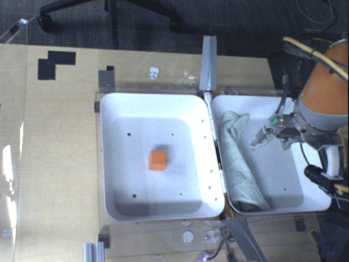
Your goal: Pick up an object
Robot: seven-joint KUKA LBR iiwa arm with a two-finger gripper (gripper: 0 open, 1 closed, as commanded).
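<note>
Two shallow white bins of smooth moulded plastic, with rounded corners and small dark holes dotted over their floors, are seen side by side on a pale wood-grain table (54,162). The divider (214,141) where their rims meet is taken as the landmark.

To the left of the divider, near the middle of the left bin (117,201), one small orange cube (157,160) with flat, matte faces is seen lying alone. Immediately to the right of the divider, one soft, crumpled grey-green cloth (239,165) is laid lengthwise in the right bin (311,201), running from the far end to the near end along the divider side.

Further right of the divider, one tool (260,139) of bare metal is held above the right bin floor, pointing toward the cloth; whether its fingers are spread or closed cannot be told, and nothing is seen between them. One grey arm with a glossy orange band (324,89) is attached behind it.

The cube lies well apart from the tool, across the divider; the cloth lies just beside it.
</note>
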